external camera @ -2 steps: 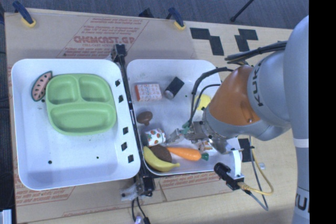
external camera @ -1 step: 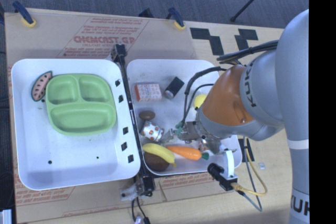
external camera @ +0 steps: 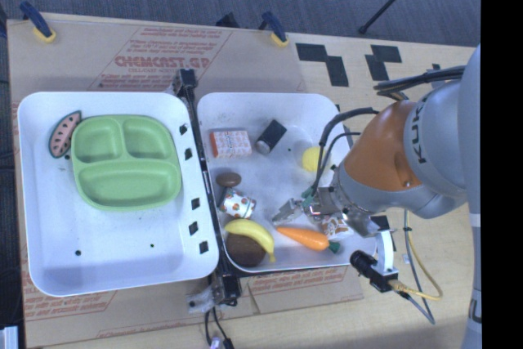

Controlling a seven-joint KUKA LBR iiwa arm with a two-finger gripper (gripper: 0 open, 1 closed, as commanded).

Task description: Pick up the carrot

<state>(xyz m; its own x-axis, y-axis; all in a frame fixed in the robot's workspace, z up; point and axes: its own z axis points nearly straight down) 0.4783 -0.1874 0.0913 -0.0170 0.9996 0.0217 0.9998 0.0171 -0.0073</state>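
Note:
The orange carrot (external camera: 302, 238) lies flat near the front wall of the right bin (external camera: 245, 104), its green end pointing right. My gripper (external camera: 309, 215) hovers just behind and above it, fingers spread, with one metal fingertip (external camera: 286, 212) to the carrot's upper left. Nothing sits between the fingers. The arm's orange band (external camera: 384, 159) hides the bin's right part.
A banana (external camera: 253, 234) and a brown round fruit (external camera: 248, 251) lie just left of the carrot. A patterned small object (external camera: 237, 203), brown lump (external camera: 229, 178), orange box (external camera: 231, 143), black cylinder (external camera: 270, 135) and yellow fruit (external camera: 310, 159) lie behind. The left bin (external camera: 41, 257) holds a green tray (external camera: 127, 159) and watermelon slice (external camera: 63, 133).

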